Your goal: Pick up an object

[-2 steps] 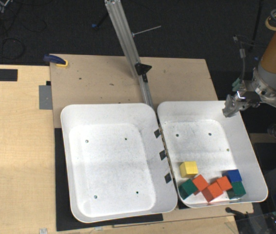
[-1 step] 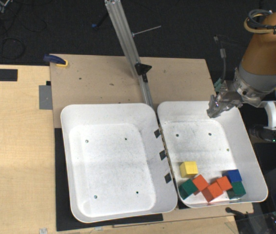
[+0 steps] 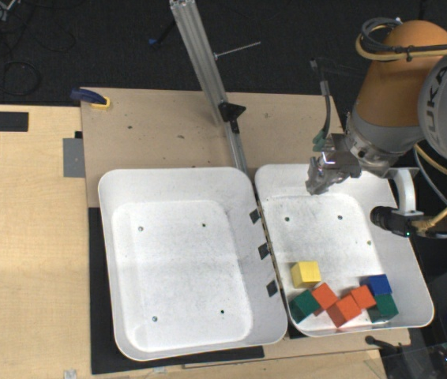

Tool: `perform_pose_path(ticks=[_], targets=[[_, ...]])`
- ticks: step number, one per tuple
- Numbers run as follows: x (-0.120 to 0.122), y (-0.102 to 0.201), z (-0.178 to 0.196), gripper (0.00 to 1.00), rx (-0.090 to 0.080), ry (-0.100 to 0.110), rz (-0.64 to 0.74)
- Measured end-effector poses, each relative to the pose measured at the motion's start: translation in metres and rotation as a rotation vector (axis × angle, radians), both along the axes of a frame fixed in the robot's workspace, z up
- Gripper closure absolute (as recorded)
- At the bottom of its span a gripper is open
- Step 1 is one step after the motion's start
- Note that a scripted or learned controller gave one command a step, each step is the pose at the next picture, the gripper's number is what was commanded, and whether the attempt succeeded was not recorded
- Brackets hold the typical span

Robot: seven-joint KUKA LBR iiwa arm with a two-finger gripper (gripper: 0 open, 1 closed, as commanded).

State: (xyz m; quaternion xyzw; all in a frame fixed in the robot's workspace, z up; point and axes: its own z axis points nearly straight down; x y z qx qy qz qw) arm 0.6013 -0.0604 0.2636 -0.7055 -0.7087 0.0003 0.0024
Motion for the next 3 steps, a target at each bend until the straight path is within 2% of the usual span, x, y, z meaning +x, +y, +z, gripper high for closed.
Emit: perform_pose_path(ticks=[2,3], targets=[[-0.016,0.101,-0.032,1.00,-0.001,0.002,0.000],[-0.014,0.145,-0.034,1.00,-0.002,-0.001,-0.002]])
